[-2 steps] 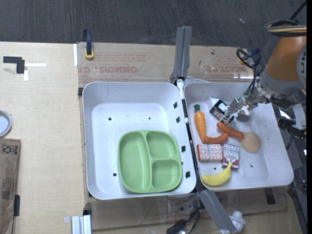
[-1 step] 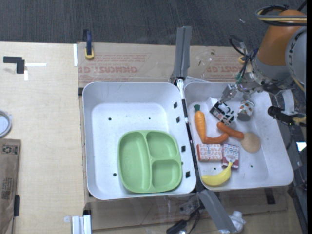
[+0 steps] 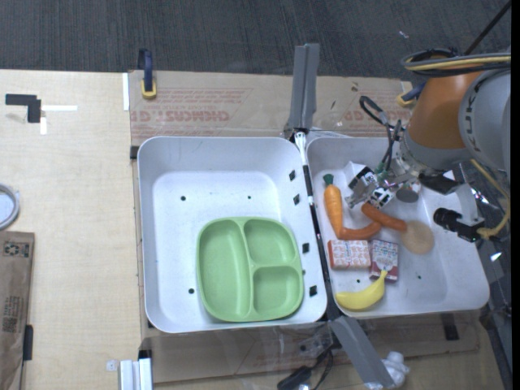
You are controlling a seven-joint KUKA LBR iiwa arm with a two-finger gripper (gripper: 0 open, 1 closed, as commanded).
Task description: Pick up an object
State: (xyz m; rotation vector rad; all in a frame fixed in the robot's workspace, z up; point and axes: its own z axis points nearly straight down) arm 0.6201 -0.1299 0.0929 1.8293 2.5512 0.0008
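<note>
Gripper (image 3: 375,192) over right bin (image 3: 455,287), just above sausage (image 3: 383,217); finger state: can't tell. Carrot (image 3: 333,209) left of it, long axis vertical, green top pointing away.

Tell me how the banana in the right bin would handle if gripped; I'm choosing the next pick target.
The banana is curved with a smooth skin, so it may slip or pivot between flat fingers. It looks like a toy, so probably light and stiff. It lies against the bin's near wall, beside the small boxes, which may crowd the gripper.

Light: bright and even, from above.
Shadows: soft, weak inside the white bins (image 3: 154,218).
Focus: slightly soft everywhere.
</note>
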